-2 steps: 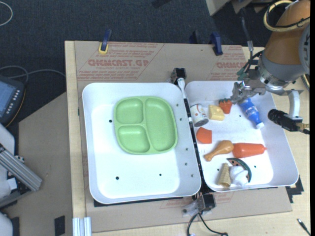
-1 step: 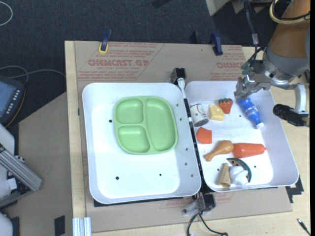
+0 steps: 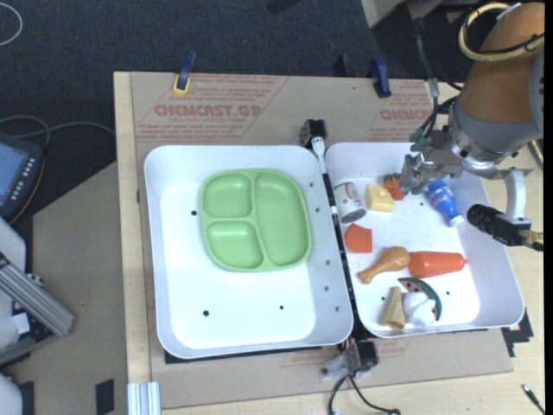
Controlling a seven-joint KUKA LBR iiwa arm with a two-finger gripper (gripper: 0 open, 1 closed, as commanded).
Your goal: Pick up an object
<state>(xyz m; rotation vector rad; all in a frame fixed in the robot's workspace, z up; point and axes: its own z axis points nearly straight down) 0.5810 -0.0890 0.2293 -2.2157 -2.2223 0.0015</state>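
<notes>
The small orange-red toy [image 3: 395,188] (its exact kind is too small to tell) lies in the upper part of the right bin [image 3: 510,294], beside a yellow wedge [image 3: 379,198]. The gripper [image 3: 413,178] hangs just over it, probably lined up for a grasp; whether its fingers are apart or together cannot be told.

A single fixed camera looks down on the counter [image 3: 259,102] at a slant from above, far enough back to take in both white bins whole: the left bin [image 3: 173,309] toward 9 o'clock, the right bin [image 3: 492,275] toward 3 o'clock. The arm [image 3: 501,76] enters at 2 o'clock. Dark floor lies along 12 o'clock.
</notes>
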